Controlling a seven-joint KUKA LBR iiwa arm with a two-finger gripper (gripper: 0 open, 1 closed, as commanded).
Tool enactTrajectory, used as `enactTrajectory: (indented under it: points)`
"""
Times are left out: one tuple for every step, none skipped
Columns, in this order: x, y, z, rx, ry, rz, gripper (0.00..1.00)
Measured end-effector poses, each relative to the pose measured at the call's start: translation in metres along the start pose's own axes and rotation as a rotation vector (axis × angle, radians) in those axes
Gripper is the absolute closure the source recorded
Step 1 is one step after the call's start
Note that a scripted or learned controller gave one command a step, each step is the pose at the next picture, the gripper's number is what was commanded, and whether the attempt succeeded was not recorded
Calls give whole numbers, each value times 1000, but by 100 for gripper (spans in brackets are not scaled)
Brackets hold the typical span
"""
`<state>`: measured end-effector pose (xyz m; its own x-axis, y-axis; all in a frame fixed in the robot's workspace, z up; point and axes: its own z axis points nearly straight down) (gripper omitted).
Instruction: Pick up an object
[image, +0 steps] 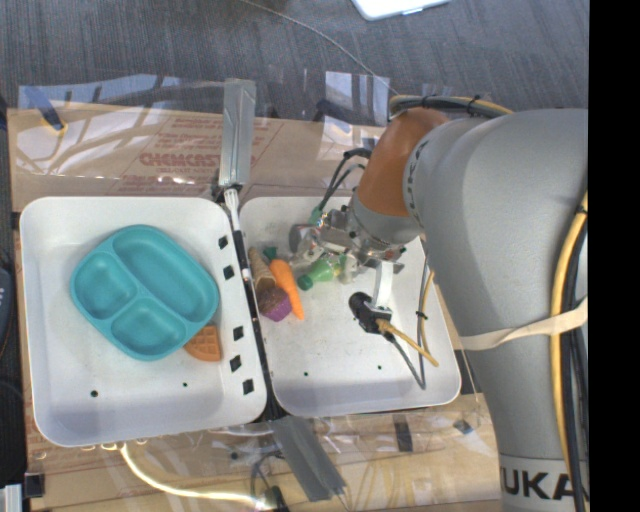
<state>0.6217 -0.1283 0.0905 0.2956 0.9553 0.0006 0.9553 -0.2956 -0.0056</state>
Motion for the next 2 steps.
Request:
enactTrajectory:
  points:
    - [1,0,-10,3,1,-5,100]
    - [73,16,-105,-10,2,-100,100]
